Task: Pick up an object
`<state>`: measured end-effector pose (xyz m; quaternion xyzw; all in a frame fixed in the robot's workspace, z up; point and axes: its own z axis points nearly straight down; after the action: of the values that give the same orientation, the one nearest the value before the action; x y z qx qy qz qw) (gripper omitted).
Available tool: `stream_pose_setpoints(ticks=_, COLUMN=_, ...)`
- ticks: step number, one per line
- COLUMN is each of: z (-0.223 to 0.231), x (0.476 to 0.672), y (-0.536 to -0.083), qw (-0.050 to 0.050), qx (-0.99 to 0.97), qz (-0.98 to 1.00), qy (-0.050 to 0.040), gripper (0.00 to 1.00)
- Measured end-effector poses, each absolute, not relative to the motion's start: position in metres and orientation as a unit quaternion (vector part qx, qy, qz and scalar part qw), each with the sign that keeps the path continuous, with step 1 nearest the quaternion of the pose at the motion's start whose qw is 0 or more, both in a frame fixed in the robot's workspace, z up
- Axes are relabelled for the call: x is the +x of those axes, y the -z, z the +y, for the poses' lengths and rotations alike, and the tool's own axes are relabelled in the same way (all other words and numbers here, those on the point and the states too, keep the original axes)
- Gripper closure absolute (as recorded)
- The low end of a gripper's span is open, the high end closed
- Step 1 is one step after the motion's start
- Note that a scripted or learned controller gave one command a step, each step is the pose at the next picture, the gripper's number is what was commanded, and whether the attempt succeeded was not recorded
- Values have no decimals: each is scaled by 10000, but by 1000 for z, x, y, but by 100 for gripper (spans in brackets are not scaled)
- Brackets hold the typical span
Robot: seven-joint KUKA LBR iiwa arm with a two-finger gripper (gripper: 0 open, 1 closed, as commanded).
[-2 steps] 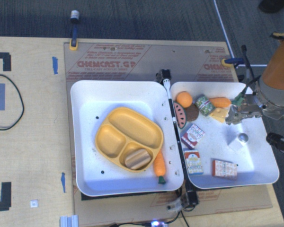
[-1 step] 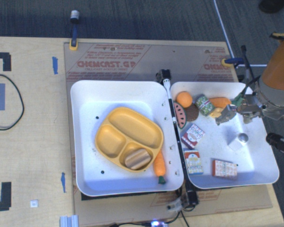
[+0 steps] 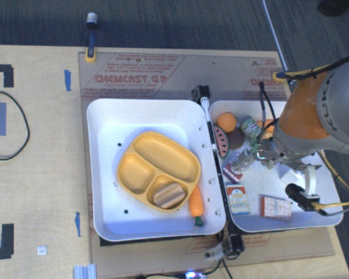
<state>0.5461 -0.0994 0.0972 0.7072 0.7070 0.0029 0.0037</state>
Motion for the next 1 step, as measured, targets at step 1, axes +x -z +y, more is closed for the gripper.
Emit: stream_pose_setpoints(ticks=1, z=-98, x=547, y=-107, qw=39, qx=7068, qz=7074, qy=-41, gripper=100)
